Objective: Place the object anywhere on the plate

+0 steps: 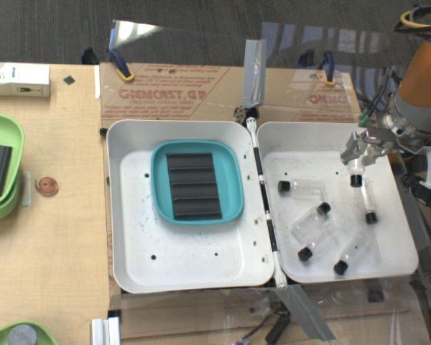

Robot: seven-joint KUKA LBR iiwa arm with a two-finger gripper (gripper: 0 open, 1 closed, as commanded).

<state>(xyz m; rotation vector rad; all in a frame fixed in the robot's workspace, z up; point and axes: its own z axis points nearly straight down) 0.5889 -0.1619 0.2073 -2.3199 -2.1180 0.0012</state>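
A teal square plate (pixel 232 165) lies in the left white bin (pixel 129 250), with a dark ridged block (pixel 194 185) resting on it. Several clear vials with black caps are scattered in the right bin (pixel 388 264). One (pixel 296 187) lies near that bin's left side, one (pixel 317 215) in the middle and one (pixel 366 205) toward the right. My gripper (pixel 360 154) hangs over the right bin's upper right area. A black-capped vial (pixel 355 181) lies just below it. I see nothing gripped.
Two more vials (pixel 305 252) (pixel 341 267) lie near the right bin's front. A green tray (pixel 3 167), an orange disc (pixel 47 186) and a white box (pixel 18 80) sit on the wooden bench at left. Cardboard (pixel 172 92) with clamps lies behind the bins.
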